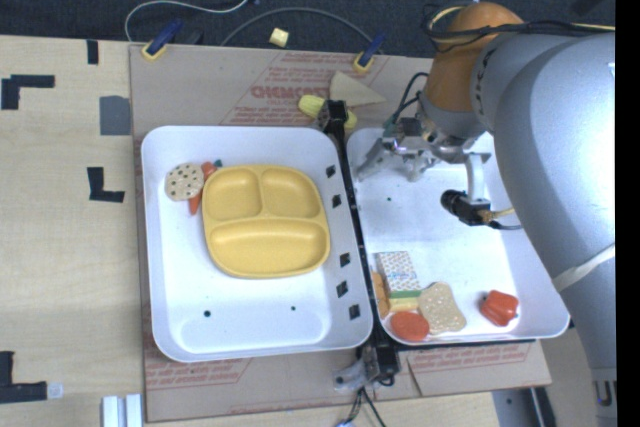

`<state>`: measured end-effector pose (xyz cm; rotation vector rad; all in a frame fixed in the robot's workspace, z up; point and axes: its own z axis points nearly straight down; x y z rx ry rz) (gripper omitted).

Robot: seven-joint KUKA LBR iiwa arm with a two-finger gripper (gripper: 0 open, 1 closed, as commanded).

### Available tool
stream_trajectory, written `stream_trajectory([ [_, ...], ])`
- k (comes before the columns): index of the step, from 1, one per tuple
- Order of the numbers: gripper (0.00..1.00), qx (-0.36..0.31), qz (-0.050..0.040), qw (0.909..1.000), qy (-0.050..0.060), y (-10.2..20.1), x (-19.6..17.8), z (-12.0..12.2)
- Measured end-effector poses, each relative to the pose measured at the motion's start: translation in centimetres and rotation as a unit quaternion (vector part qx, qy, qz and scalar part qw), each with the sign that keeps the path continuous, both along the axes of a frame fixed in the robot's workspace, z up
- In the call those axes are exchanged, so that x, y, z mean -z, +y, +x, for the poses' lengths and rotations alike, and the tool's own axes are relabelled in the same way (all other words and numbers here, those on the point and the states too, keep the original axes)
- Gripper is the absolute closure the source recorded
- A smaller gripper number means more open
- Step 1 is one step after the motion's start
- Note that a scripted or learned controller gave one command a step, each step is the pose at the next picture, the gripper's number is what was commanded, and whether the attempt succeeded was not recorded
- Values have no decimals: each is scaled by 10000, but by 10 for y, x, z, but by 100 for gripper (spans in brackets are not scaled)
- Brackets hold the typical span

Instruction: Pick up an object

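My gripper (400, 155) hangs low over the back left part of the right bin (530, 275), with bare white floor under it. The loose objects lie along that bin's front edge, well away from the gripper. They are a patterned cracker (397, 270), a slice of bread (441, 308), a red tomato piece (408, 325), an orange stick (381, 290) and a red pepper (499, 307). In the left bin (165, 315) there is a yellow divided plate (266, 220). A speckled cookie (183, 181) and a small red-orange piece (207, 172) lie beside it.
The grey arm (560, 145) covers the right bin's back right side. A black divider (347, 215) runs between the bins, with a yellow item (314, 103) at its back end. Blue clamps (160, 40) (372, 50), a small yellow cube (279, 37) and a cable lie behind the bins.
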<state>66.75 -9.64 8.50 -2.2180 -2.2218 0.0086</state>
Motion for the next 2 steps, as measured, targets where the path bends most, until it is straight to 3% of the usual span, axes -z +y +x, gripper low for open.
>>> stream_trajectory([
  [1,0,29,0,10000,-54,-89,-2,-16],
  [2,0,-8,34,10000,12,-10,-22,-109],
])
